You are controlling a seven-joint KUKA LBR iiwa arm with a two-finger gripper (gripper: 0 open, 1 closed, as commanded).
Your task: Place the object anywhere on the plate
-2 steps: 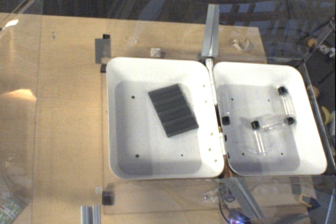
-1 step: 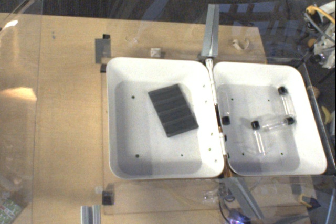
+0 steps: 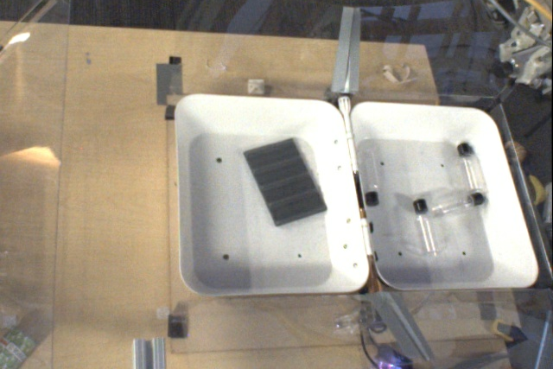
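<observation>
Wooden bench (image 3: 104, 212), dark ribbed plate (image 3: 285, 181), 3 clear black-capped tubes (image 3: 449, 203)

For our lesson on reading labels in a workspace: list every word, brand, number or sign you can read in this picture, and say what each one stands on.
None can be read.
dark ribbed plate in the left bin: bare ridges, no print.
clear black-capped tubes in the right bin: no label that can be made out.
printed scrap at the bench's bottom left corner: too small and blurred to read.
</observation>
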